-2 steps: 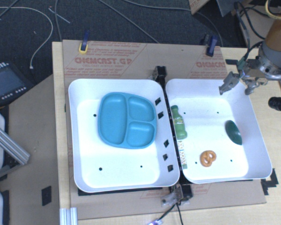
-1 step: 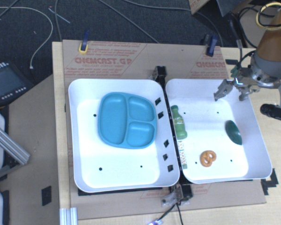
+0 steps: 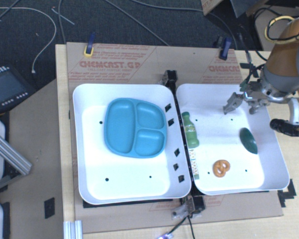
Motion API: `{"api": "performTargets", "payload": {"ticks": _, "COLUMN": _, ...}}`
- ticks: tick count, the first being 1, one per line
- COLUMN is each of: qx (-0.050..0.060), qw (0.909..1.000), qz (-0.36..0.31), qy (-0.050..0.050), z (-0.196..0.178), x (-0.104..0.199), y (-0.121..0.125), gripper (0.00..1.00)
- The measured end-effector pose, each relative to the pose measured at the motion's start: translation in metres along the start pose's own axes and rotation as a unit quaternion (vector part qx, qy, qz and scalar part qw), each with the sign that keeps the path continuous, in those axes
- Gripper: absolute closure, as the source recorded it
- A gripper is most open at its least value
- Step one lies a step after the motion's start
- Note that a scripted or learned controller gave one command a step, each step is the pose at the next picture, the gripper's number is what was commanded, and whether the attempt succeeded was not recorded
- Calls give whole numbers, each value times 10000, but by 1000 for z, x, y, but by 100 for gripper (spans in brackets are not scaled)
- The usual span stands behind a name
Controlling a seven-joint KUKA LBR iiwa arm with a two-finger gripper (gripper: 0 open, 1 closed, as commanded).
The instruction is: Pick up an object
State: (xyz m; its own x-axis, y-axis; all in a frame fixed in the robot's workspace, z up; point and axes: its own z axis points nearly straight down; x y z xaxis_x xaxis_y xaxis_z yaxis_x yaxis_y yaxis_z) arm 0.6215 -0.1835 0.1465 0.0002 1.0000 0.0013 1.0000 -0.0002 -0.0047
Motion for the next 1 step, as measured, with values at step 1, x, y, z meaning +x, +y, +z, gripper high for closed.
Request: {"api": "performTargets", "payload": {"ticks": 1, "qx": 3, "qw": 10000, "qz": -7, "qy": 3, "z": 44, "x": 0, "y": 5, "gripper": 0}}
